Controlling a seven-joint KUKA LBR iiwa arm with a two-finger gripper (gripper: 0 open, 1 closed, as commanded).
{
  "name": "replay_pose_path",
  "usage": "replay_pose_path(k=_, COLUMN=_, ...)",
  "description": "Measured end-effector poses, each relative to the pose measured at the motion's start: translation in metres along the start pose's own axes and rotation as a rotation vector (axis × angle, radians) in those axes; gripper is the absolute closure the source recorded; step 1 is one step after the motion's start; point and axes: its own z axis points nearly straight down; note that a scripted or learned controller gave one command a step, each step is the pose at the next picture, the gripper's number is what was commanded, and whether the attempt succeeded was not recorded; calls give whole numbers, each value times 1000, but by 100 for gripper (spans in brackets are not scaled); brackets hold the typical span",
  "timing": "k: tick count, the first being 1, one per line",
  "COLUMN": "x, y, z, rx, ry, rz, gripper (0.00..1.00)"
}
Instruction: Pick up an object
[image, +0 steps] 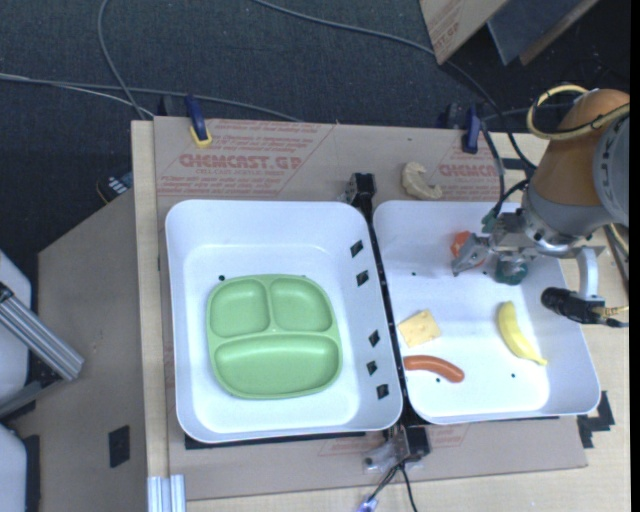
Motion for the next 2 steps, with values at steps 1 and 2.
replay_pose_path(k=1, x=2, y=0, z=36, rx=-2, ry=1, rz=0, gripper=0)
replay_pose_path(k=2, x=1, y=2, z=22, rx=-6, ry=0, rz=0, gripper=100)
